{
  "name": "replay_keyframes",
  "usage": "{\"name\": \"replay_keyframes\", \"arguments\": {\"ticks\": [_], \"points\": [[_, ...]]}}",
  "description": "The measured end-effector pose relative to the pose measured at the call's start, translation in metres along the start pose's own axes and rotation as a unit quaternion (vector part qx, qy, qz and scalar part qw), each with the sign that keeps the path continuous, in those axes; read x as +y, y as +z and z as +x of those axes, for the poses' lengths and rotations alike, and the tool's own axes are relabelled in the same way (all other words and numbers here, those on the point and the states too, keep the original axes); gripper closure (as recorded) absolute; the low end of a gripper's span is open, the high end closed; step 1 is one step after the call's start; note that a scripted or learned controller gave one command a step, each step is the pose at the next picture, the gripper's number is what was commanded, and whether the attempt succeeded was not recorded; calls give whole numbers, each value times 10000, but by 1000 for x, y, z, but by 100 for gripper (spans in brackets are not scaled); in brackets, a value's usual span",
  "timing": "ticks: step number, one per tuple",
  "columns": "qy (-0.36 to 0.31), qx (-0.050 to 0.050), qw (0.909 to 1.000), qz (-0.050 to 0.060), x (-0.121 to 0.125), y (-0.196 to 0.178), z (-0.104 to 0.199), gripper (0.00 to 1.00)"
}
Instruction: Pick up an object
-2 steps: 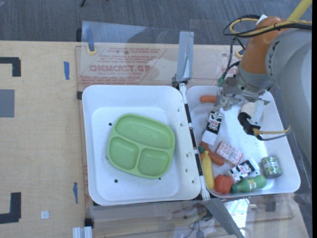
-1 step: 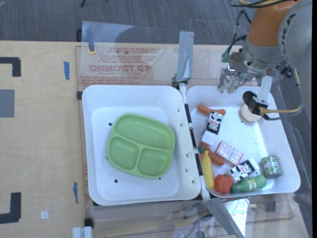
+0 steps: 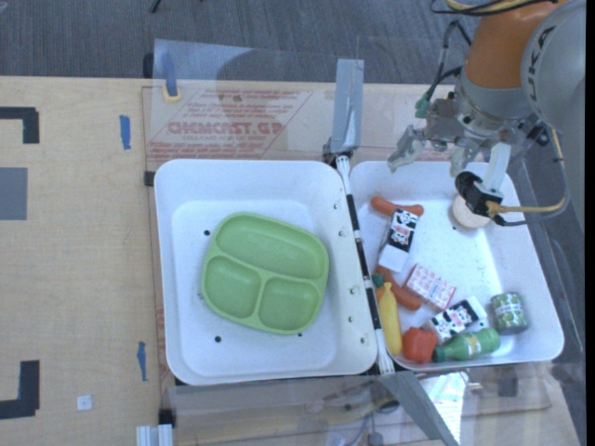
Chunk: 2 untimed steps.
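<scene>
1. You see the grey arm with its orange band entering at the upper right of the frame, and the gripper sits over the top edge of the right bin.
2. You cannot tell from this slanted view whether the gripper is spread or pressed together. Nothing is visibly pinched in it.
3. Just below and to the right of the gripper, a round beige object lies on the bin floor near the top right corner.
4. All the pickable objects you can see are in the right bin. An orange sausage-shaped piece lies near the top left, and a black-and-white carton is just under it.
5. Lower down, a pink-and-white checked box sits in the middle, with a yellow banana-like piece along the left wall.
6. Along the bottom edge you find a red object, a green bottle lying on its side and a second small black-and-white carton just above the bottle.
7. A green can stands near the lower right corner, close to the bottle's end.
8. The left bin holds a green divided plate, lying flat in its centre and well apart from the gripper.
</scene>
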<state>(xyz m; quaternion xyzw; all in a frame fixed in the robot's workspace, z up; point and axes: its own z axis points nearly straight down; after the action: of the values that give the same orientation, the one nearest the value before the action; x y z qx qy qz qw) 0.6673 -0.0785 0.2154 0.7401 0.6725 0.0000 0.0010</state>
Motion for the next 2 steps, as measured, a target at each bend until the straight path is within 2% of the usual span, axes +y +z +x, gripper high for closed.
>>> {"name": "replay_keyframes", "arguments": {"ticks": [1,2], "points": [[-815,6,9967,15,0,109,-14,0],[-625,9,9980,-42,-37,125,-34,0]]}}
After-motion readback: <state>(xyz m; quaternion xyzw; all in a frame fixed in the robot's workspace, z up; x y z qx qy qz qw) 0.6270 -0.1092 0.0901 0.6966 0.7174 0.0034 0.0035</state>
